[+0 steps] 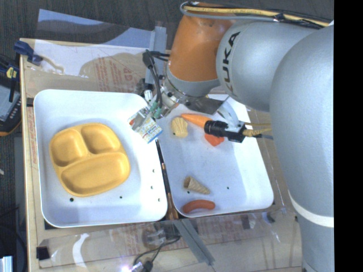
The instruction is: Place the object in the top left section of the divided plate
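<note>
"UKA", likely KUKA, reads on the grey arm (pixel 249 55).

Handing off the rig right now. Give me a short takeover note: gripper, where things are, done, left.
Gripper: over the seam between the two bins, near their top edge; a small printed packet shows at its tip, though whether it is actually gripped cannot be told.
Divided plate: yellow, in the left bin; nothing lies in any of its three sections.
Right bin: carrot, pale ridged piece, cone, sausage.
Done: nothing placed on the plate yet.
Left: confirm the grasp, carry the object to the plate's top left section, release it there.
</note>
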Robot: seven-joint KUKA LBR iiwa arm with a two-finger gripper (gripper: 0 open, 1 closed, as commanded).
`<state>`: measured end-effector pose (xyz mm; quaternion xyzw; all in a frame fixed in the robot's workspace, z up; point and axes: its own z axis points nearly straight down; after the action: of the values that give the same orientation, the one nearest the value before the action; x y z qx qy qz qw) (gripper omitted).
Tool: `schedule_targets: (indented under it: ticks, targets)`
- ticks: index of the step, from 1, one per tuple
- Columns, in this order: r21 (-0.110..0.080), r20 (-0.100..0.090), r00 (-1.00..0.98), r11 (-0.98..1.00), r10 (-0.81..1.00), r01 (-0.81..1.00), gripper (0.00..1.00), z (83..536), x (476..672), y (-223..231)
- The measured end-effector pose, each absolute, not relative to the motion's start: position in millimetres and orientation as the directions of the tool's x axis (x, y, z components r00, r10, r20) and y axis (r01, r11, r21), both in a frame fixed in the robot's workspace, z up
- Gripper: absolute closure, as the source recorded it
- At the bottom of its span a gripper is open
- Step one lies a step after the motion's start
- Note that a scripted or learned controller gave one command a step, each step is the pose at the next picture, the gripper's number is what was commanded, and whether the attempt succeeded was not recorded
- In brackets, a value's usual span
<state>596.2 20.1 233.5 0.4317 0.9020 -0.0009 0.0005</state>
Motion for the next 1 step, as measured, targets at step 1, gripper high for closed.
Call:
schedule_targets:
  ticks: [1]
  targets:
    - [-0.004,0.001,-0.594,0.594,0.804,0.804,1.00,201.9,559.5,98.1]
